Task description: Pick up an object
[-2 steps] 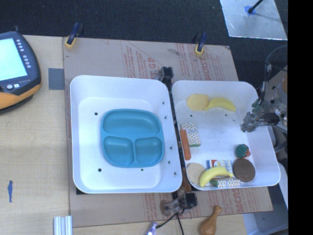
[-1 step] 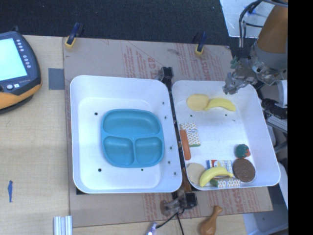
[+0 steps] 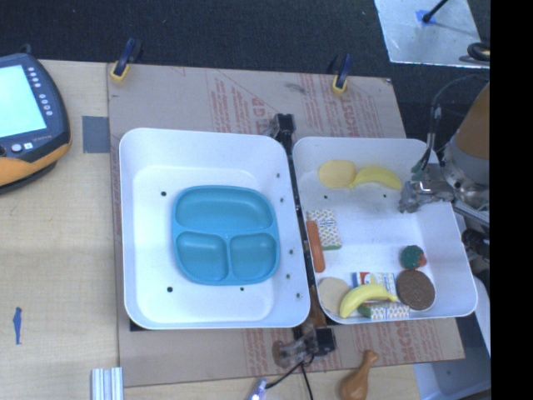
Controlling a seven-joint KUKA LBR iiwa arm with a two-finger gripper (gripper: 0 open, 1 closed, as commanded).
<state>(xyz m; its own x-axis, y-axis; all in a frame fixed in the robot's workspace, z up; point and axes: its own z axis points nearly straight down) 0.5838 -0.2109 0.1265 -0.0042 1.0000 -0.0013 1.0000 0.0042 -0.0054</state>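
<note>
Gripper [image 3: 414, 197] at 3 o'clock over the right bin [image 3: 379, 223], nothing seen between its tips

Fingers too small and blurred to tell whether apart or together. Nearest candidates at 12 o'clock of the bin: banana [image 3: 379, 176] touching a pale yellow round [image 3: 336, 173], just beside the gripper. Probably best taken by dropping straight onto the banana's free end, away from the round and the bin wall. More pieces crowded at 6 o'clock; blue tray [image 3: 226, 232] alone in the left bin [image 3: 141, 223]
</note>
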